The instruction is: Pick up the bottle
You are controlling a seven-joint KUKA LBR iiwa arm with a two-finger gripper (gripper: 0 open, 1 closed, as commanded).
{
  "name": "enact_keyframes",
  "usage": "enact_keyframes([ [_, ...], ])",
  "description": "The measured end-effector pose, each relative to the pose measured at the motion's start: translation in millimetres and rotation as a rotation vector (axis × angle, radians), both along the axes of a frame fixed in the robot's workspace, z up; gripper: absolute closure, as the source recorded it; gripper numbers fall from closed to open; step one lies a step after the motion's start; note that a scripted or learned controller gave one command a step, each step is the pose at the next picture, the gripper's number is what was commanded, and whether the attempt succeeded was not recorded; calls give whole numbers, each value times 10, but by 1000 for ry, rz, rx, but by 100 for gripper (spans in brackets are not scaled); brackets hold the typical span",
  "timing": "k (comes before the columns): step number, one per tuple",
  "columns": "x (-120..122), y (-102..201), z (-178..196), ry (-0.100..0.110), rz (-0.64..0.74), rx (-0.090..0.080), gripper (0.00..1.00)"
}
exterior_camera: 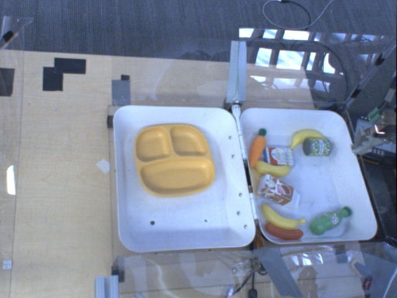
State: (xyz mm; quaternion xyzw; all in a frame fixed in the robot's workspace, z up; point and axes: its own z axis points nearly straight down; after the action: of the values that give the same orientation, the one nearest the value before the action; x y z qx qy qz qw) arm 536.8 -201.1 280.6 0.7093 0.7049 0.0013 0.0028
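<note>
Green bottle lies on its side in the right bin's front corner, long axis slanting, cap up-right. What is probably the gripper sits at the bin's right rim; the bottle lies well nearer-camera and slightly left of it. Open or closed: cannot tell.

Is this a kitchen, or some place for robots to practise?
Probably a robot practice bench, not a kitchen. Two white bins sit side by side on a wooden bench. One holds a yellow divided plate; the other holds toy food, such as a carrot, bananas and a green bottle. Loose cables lie behind.
</note>
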Motion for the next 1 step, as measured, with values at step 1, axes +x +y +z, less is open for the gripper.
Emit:
enact_keyframes([
  [1, -486, 353, 51, 1, -77, 2, 100],
])
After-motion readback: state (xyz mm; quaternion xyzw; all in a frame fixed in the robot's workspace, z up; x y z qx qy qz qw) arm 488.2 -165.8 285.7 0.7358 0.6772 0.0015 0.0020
